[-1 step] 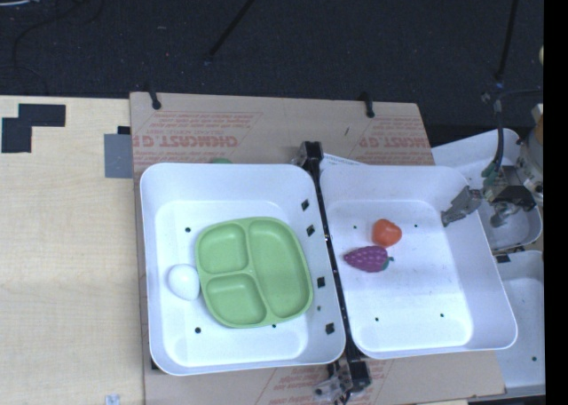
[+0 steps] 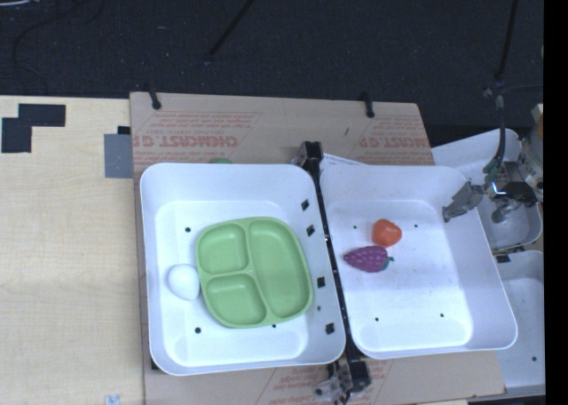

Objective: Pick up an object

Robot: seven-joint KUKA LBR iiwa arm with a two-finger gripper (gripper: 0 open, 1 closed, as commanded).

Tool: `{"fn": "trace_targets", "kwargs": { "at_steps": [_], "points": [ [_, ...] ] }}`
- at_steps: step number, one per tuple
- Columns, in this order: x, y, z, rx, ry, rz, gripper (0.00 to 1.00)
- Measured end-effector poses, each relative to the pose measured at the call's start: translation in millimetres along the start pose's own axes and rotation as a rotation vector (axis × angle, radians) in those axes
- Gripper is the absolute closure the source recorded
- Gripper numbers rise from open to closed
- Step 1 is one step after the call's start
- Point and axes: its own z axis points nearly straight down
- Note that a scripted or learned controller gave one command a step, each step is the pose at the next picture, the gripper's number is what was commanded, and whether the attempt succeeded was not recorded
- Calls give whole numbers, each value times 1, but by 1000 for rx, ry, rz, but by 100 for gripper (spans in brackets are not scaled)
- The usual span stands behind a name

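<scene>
Table (image 2: 62, 243) carries two white bins side by side on a cardboard sheet (image 2: 275, 132), which keeps them from wandering.

Left bin (image 2: 164, 186): green three-compartment plate (image 2: 254, 271) lies flat mid-bin, white egg-like ball (image 2: 184, 281) touching its left rim.

Right bin (image 2: 461, 323): orange tomato-like toy (image 2: 386, 233) with purple grape bunch (image 2: 367, 258) just below-left of it, near or touching, both in open floor and reachable from above.

Gripper (image 2: 486, 196) sits over that bin's right rim, well apart from both toys, nothing between its fingers; can't tell if it's open or closed. Nothing picked yet. My guess: the tomato is the easier grasp.
</scene>
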Motion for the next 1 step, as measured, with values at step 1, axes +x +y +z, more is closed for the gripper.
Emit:
{"fn": "trace_targets", "kwargs": {
  "at_steps": [1],
  "points": [
    [2,6,62,7,3,0,0]
  ]
}}
